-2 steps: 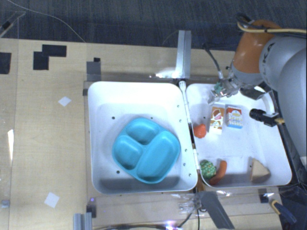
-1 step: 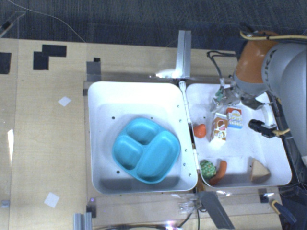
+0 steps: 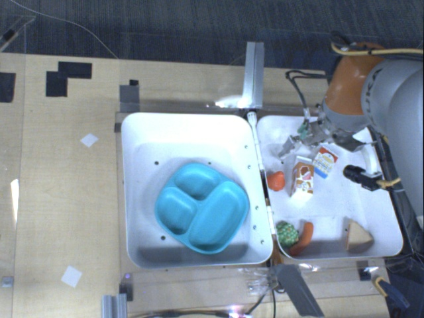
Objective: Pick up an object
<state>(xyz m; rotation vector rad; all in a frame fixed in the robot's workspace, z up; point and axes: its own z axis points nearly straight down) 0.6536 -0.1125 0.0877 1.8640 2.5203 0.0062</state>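
Camera view looks down on the gripper [image 3: 296, 140], low over the 11 o'clock part of the right bin [image 3: 331, 204]. Its tip is a tangle of pale metal against the white floor, so I cannot tell how far open it is, and nothing can be seen in its grasp.

The likeliest targets are the small carton [image 3: 303, 178], just at 6 o'clock from the gripper, and the red-and-blue packet [image 3: 324, 161], touching or nearly touching the carton at its 2 o'clock. That closeness is the main risk. A descent between them could shove both aside or pinch two at once. Both lie flat, so a closing grip may slide off the top face. The bin's dividing wall at 9 o'clock also leaves little room for the arm [image 3: 391, 98].

Elsewhere in the right bin:
- An orange ball [image 3: 276, 180] sits by the wall at 9 o'clock.
- A green item [image 3: 287, 232] lies at 7 o'clock, touching a red sausage-shaped piece [image 3: 305, 236].
- A tan wedge [image 3: 358, 236] rests at 5 o'clock, well apart from the rest.

The left bin [image 3: 146, 144] holds a blue divided plate [image 3: 202, 207], lying toward 5 o'clock.
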